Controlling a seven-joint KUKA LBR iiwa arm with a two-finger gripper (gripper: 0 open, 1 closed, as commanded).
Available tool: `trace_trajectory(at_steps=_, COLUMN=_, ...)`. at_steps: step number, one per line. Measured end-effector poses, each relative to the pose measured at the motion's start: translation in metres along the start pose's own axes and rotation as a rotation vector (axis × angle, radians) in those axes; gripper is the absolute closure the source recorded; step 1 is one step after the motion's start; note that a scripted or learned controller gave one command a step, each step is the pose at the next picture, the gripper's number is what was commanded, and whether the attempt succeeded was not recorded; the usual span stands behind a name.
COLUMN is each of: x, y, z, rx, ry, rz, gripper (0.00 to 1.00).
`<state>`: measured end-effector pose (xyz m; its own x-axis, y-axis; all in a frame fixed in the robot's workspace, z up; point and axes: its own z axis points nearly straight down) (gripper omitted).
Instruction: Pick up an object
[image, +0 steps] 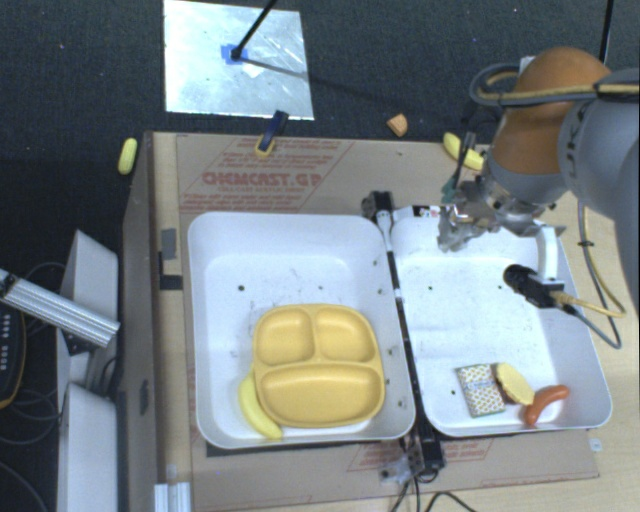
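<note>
Currently your gripper (458, 232) hangs over the far left corner of the right bin (470, 320), close to the divider where the two bins meet. From this slanted view you cannot tell whether it is parted or closed. The arm (545, 120), with its orange band, reaches in from the right behind it.

The nearest things to pick lie well apart from the gripper. They are in the same bin, but at its opposite, near-right corner. You have a small patterned square pad (481, 389) lying flat and a pale yellow slice (514, 382) touching the pad's right edge. An orange-red sausage (546, 403) lies just beside the slice, close to the bin's near rim. Bare white bin floor stretches between these three and the gripper.

In the left bin (290, 260) a yellow divided tray (318, 362) sits toward the near side. A banana (257, 408) is tucked against the tray's near-left corner. Both lie across the divider from the gripper and well apart from it.
</note>
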<state>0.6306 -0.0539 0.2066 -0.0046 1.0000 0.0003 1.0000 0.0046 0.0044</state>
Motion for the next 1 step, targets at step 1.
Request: trace_trajectory(at_steps=1, x=0.0001, y=0.0008, z=-0.0107, rx=-0.002, ry=0.001, rz=-0.001, gripper=1.00)
